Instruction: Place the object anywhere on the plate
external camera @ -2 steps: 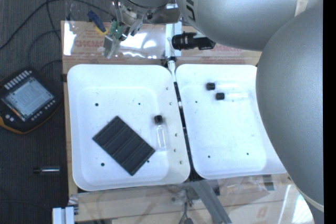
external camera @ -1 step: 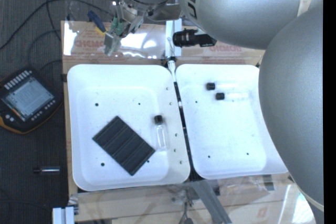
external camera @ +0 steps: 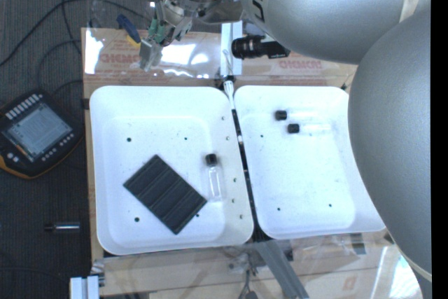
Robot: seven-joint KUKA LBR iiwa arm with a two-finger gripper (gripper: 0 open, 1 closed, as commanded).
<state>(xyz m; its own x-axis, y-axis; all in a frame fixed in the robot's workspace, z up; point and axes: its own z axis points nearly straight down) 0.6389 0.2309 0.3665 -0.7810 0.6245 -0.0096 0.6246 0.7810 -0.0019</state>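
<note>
A dark ribbed rectangular plate (external camera: 165,193) lies turned at an angle in the front half of the left bin (external camera: 112,115). Just to its right, a small clear vial with a black cap (external camera: 212,176) lies on the bin floor near the right wall, apart from the plate. My gripper (external camera: 149,61) hangs high beyond the left bin's back edge, over the cardboard strip and far from both the vial and the plate. Nothing shows in its grasp.
Two more clear vials with black caps (external camera: 281,115) (external camera: 293,128) lie in the back of the right bin (external camera: 329,220). The grey arm looms over the upper right. A teach pendant (external camera: 35,131) rests on the floor to the left.
</note>
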